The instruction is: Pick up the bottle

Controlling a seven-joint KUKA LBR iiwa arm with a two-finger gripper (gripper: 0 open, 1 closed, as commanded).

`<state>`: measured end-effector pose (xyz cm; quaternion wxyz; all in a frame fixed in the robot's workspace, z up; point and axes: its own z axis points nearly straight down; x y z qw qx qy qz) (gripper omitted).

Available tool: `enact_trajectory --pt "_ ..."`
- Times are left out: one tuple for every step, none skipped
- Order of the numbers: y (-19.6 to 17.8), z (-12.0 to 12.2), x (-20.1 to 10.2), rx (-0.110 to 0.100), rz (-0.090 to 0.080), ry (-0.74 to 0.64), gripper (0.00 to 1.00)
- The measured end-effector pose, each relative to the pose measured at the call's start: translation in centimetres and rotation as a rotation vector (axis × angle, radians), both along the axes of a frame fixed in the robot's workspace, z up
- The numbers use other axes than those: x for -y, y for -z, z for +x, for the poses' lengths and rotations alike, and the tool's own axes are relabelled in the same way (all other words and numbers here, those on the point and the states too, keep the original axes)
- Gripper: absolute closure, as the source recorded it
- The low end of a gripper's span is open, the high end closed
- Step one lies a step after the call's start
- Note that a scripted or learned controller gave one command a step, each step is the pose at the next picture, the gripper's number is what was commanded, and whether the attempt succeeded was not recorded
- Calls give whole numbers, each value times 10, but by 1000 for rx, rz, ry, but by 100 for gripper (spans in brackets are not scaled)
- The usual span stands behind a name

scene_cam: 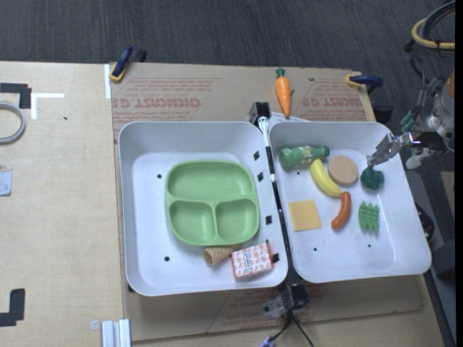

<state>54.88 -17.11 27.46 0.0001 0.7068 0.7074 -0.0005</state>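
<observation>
We see the bottle [303, 155] lying on its side at the far left of the right bin [405, 255], long axis running across the bin, just beside the banana [325, 178]. Our claw [384, 151] hovers at the bin's right rim, well to the bottle's right; whether it is open we cannot tell.

Robotics lab test bench: two white bins [137, 266] clipped side by side on cardboard sheet [181, 92], clamped to plywood table [58, 230] with tape marks at left; toy food inside; grey carpet [217, 13], cables [434, 31] far right.
</observation>
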Motion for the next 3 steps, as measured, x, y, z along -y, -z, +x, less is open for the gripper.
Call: enact_trajectory --pt "151 -14 41 1 0 -76 0" --pt "142 -13 42 2 -2 -75 100" --pt "40 -58 39 1 0 -91 100"
